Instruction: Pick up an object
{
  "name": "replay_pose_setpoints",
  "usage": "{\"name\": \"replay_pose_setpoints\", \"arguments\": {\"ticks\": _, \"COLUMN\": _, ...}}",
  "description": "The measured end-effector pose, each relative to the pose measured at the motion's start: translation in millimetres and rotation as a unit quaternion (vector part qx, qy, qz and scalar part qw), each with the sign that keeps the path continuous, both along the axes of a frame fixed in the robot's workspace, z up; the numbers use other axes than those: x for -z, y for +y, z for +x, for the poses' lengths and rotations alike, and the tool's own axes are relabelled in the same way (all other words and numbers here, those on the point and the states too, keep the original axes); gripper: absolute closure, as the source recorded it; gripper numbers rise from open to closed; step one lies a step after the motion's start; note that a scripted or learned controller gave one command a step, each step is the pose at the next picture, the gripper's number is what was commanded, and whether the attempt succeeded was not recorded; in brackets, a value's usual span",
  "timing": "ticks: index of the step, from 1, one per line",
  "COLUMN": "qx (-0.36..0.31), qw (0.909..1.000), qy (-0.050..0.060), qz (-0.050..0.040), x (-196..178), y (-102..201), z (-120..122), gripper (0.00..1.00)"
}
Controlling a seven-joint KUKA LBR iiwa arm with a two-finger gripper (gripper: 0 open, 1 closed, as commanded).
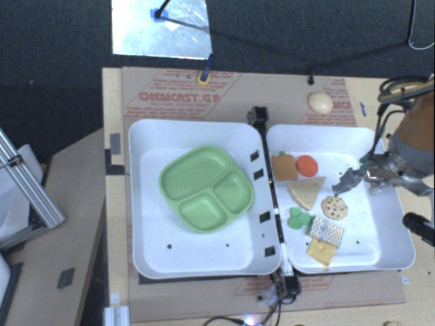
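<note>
Cookie: a round chocolate-chip cookie [334, 208] lies flat near the middle of the right bin [387, 250], the item nearest the gripper.
Gripper: the gripper [342, 183] hangs just above and right of the cookie, apart from it; its fingers look slightly spread with nothing between them.
Arm: the grey arm [408, 151] with its orange band stands right of the cookie.
Wedge: a pale triangular wedge [307, 193] lies just left of the cookie.
Red disc: a red disc [307, 166] sits up-left of the cookie, with a brown slice [284, 168] touching or just beside the disc on its left.
Green piece: a small green piece [298, 219] lies left of the cookie and a little lower.
Crackers: a patterned square [327, 231] lies below the cookie, overlapping a yellow square [321, 251] lower still.
Left bin: the left bin [149, 250], well left of the cookie, holds a green divided plate [206, 189].
Egg: a pale egg-like object [320, 102] rests on the cardboard outside the bins, well above the cookie.
</note>
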State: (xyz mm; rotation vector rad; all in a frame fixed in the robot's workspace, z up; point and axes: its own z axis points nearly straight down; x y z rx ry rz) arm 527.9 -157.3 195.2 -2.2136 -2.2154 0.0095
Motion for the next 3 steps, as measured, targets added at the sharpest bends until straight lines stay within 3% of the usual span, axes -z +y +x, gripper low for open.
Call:
{"name": "replay_pose_setpoints", "arguments": {"ticks": 1, "qx": -0.002, "qw": 1.0000, "qy": -0.006, "qz": -0.0013, "x": -6.4, "y": 0.3, "z": 3.1, "gripper": 0.00}}
{"name": "replay_pose_setpoints", "arguments": {"ticks": 3, "qx": 0.000, "qw": 1.0000, "qy": -0.005, "qz": -0.0017, "x": 107.3, "y": 0.8, "z": 6.9, "gripper": 0.00}}
